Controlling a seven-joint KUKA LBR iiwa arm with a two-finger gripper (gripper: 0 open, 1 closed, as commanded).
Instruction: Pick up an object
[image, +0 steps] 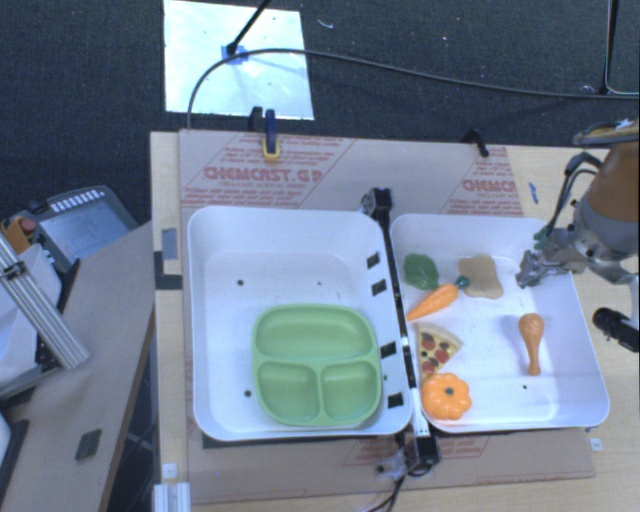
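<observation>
From the camera view above the desk (560, 165), two shallow white bins sit side by side on a sheet of printed cardboard. The left bin (215, 250) carries a green divided plate (317, 364) with three compartments, lying toward the bin's near edge. The right bin (575, 385) carries the toy foods: a dark green leafy vegetable (421, 270) at the far left of that bin, an orange carrot (435, 300) just beside and below it, pointing slantwise, a tan bread-like piece (483, 276) to the right of the vegetable, a pizza slice (436, 348) near the divider between the bins, an orange pumpkin (446, 396) at the near left corner, and a chicken drumstick (531, 341) standing apart toward the right side. The gripper (528, 272) hangs over the far right part of the right bin, near the bread-like piece and above the drumstick in the frame, with nothing seen between its fingers; whether the fingers are spread or pressed together cannot be told at this size.
</observation>
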